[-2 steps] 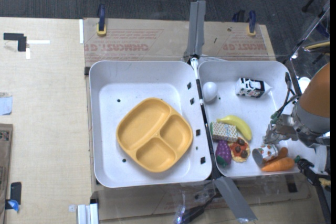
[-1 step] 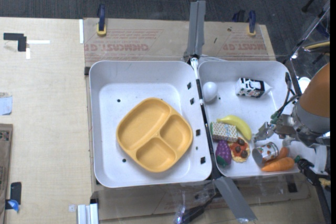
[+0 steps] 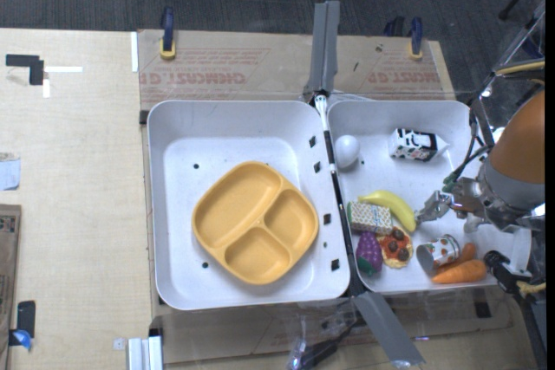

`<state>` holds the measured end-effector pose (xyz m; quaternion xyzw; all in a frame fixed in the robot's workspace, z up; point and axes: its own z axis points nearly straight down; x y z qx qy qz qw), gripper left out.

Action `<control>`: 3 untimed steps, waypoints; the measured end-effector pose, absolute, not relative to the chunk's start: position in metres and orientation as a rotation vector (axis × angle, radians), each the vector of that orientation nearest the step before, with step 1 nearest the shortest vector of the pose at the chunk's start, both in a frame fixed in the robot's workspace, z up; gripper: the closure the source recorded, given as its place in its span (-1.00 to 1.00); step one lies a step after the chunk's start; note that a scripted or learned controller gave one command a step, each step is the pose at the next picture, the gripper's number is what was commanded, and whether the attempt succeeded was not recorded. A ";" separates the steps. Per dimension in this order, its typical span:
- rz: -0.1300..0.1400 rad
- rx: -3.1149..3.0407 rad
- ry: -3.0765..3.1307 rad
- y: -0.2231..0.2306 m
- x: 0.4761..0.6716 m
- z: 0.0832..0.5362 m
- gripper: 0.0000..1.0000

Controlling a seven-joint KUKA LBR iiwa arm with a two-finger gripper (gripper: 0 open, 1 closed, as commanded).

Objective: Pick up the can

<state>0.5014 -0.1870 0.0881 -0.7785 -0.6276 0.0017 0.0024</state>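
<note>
Can (image 3: 436, 253) shiny metal; tray (image 3: 254, 223) matt yellow plastic

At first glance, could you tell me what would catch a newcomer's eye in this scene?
The big yellow divided plate lying alone in the left bin stands out first. Next comes the bright cluster of toy food in the right bin: a banana, a carrot and the small can lying on its side beside it. The arm's orange band looms at the right, its gripper above the can.
</note>
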 end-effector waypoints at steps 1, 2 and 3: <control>0.007 -2.487 -1.910 -0.169 0.476 0.088 -1.00; 0.010 -2.486 -1.903 -0.170 0.476 0.094 1.00; 0.007 -2.536 -1.847 -0.193 0.502 0.126 1.00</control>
